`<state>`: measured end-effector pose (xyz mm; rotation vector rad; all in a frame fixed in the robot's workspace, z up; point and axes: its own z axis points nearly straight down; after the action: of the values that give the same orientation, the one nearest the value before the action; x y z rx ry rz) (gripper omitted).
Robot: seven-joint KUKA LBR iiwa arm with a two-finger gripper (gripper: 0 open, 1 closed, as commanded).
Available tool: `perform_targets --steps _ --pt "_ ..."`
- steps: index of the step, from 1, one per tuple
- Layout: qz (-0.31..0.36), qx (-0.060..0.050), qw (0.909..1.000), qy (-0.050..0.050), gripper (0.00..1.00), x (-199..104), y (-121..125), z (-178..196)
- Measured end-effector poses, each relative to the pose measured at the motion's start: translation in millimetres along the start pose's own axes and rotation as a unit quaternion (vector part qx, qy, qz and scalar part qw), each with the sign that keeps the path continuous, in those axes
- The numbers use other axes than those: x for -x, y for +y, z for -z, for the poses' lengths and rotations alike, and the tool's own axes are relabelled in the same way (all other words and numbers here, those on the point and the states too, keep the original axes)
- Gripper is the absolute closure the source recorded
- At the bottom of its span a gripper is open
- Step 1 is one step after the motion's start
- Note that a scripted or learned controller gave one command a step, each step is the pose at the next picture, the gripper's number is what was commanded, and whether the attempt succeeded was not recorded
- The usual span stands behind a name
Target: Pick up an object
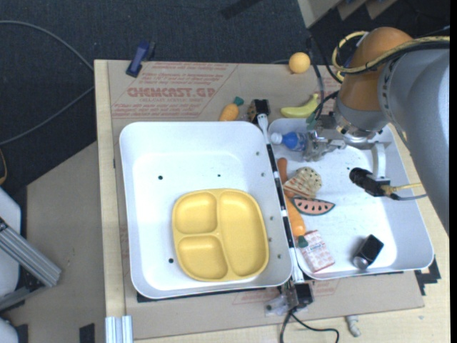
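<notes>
Here the left bin (143,156) holds one thing, a yellow divided plate (219,233) with three compartments, lying toward the near end. The right bin (400,227), just beside it, holds the rest. Against the wall next to the left bin lie an orange carrot (293,209), a tan waffle-patterned piece (304,181) and a watermelon slice (314,206), the slice just nearer than the tan piece. Nearer than the slice sits a small red-and-white packet (315,251), and well to the packet's right, a black and grey block (368,250). Farther than the tan piece is a blue and white object (289,140) at the bin's far end.

The tool (319,141) is low over that far end, just right of the blue and white object; its state cannot be told. A black part (369,181) hangs off the arm's wrist (364,95) over the bin floor.

On the surface (178,91) beyond the bins lie a banana (301,108), an orange ball (300,63), a small orange toy (230,111), a black piece (260,108) beside it, and a blue clip (139,59) at the far left corner.
</notes>
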<state>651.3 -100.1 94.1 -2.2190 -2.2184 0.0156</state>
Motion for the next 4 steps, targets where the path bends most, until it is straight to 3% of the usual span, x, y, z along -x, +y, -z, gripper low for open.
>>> perform_targets --steps 1,2,3,4 --pt "0.000 0.001 1.0000 0.000 0.00 -0.6 0.3 0.1" --pt "0.000 0.004 1.0000 0.002 0.00 6.9 -58.0 -10.6" --pt "0.000 0.006 1.0000 0.002 1.00 6.4 -56.5 1.2" --pt "0.000 0.006 1.0000 0.003 0.00 6.3 -56.7 1.0"
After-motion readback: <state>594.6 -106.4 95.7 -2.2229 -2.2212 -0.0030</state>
